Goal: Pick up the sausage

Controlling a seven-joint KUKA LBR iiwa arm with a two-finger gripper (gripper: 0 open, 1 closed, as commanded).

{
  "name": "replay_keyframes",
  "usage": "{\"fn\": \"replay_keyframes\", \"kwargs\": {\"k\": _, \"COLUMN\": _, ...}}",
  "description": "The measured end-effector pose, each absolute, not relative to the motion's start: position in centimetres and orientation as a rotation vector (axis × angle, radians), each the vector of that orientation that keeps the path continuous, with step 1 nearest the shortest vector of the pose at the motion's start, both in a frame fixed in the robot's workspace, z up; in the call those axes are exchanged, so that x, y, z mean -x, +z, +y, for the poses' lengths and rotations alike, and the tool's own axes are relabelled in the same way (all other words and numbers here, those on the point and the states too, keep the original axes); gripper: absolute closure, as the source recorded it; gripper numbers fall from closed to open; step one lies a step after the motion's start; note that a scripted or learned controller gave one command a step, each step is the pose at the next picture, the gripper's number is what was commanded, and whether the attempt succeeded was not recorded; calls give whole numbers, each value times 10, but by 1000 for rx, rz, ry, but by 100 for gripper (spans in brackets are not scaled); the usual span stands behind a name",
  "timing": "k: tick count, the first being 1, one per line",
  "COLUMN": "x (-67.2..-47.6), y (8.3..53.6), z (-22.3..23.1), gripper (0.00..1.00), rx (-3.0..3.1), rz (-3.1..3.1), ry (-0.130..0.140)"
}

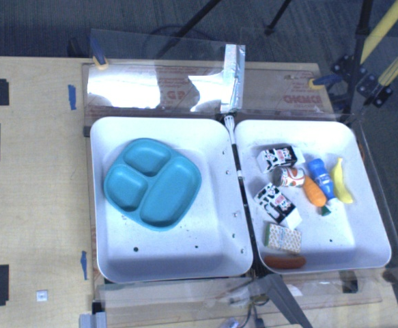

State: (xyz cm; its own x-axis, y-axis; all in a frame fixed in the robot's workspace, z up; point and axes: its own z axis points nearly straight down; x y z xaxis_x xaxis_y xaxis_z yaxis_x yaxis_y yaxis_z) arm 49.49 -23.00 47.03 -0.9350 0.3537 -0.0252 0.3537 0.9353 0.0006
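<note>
The sausage [284, 261] is a short reddish-brown link lying flat against the front wall of the right bin [369, 238], near its front left corner. A small patterned packet [285, 238] lies just behind it, close to it or touching. Nothing covers the sausage from above.
Further back in the right bin lie two black-and-white cartons [278, 157] [274, 200], a small can [293, 176], an orange carrot [314, 191], a blue bottle [319, 176] and a yellow banana [342, 181]. The left bin [117, 244] holds a blue divided plate [152, 182].
</note>
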Motion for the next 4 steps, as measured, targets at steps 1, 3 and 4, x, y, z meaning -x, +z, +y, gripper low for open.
{"fn": "replay_keyframes", "kwargs": {"k": 1, "x": -514, "y": 433, "z": -224, "gripper": 100, "rx": -788, "rz": 3043, "ry": 1}}
{"fn": "replay_keyframes", "kwargs": {"k": 3, "x": -520, "y": 451, "z": -226, "gripper": 100, "rx": -784, "rz": 3036, "ry": -1}}
{"fn": "replay_keyframes", "kwargs": {"k": 4, "x": -523, "y": 460, "z": -227, "gripper": 100, "rx": -783, "rz": 3031, "ry": -2}}
